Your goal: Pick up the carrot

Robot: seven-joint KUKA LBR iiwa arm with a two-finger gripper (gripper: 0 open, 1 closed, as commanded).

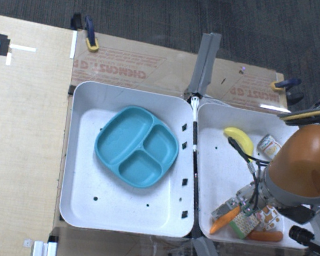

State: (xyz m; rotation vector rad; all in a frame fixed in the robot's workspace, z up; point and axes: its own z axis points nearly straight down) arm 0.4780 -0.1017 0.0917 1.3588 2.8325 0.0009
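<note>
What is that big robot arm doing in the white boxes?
The robot arm is reaching down into the right bin, where a small pile of toy food sits. Its gripper is low over the pile, right beside the carrot. A banana lies further back. The left bin holds a blue plate.

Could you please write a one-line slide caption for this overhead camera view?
KUKA arm's gripper lowered over the carrot in the right bin; blue divided plate in the left bin.
</note>
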